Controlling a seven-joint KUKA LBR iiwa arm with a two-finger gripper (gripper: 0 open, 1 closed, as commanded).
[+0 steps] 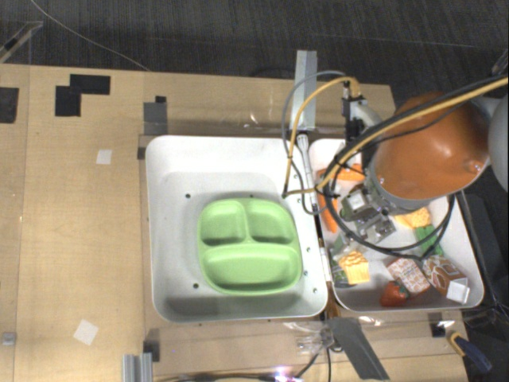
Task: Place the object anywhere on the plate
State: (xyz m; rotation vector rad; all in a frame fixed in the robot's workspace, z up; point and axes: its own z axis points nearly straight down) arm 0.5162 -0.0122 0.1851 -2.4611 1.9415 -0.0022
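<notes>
Wooden bench [71, 237], two white bins [167, 213]

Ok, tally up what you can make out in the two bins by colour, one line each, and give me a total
Green, divided plastic plate: 1
Red, rounded tomato-like item: 1
Brown, printed packets: 2
Yellow, blocky items: 2
Orange, carrot-like piece: 1
White, small cube: 1
Total: 8, counting what the arm leaves visible.

Dark grey ribbed carpet floor [199, 14] along twelve o'clock. Below it, pale tan wooden bench [71, 237] with black square markings [79, 90] at ten o'clock, small white paper squares [86, 331] at nine and seven. Even, soft overhead light.
</notes>
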